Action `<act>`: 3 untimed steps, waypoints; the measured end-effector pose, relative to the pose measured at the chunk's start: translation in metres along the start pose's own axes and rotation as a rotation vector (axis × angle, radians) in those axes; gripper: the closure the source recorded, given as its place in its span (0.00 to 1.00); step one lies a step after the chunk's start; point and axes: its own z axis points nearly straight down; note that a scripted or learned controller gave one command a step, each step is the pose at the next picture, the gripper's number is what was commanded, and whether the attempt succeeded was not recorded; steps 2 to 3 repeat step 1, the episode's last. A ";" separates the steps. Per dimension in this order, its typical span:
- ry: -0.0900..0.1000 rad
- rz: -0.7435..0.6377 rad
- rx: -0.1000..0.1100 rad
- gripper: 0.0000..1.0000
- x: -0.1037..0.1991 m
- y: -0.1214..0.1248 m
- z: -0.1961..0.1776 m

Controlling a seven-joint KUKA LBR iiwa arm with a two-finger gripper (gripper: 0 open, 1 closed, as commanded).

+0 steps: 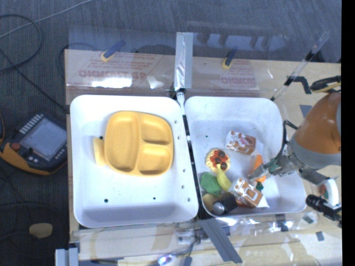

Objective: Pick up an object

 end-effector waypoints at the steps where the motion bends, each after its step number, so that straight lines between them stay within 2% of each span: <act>1: -0.001 0.157 0.011 1.00 0.016 0.059 -0.094; 3: -0.001 0.157 0.011 1.00 0.016 0.059 -0.094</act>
